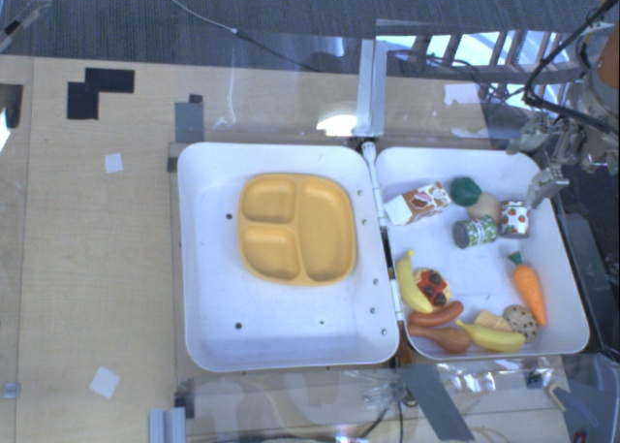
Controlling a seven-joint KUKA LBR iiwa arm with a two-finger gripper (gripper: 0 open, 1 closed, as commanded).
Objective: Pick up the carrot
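We see the carrot (pixel 529 293) in the right bin (pixel 455 168), lying close to that bin's right wall, with its green top pointing up the picture and its orange tip pointing down toward the front corner. Just below it lies a cookie (pixel 520 319), and a yellow banana (pixel 494 337) lies along the front wall. Above the carrot's green top stands a small white can with red marks (pixel 514 219), and beside this a green can (pixel 475 232). Between the carrot and the items on the left side of the bin, such as the second banana (pixel 411 285) and the sausages (pixel 438 326), there is an open patch of white floor. On its right side the carrot has very little room before the wall.

The tool (pixel 544 182) hangs at the upper right corner of this bin, above the wall, well apart from the carrot. We cannot tell its state.

The left bin (pixel 203 315) holds a yellow divided plate (pixel 295 228), with free white floor all around it.

The labels on the cans and on the small packet (pixel 426 201) are too small for reading.
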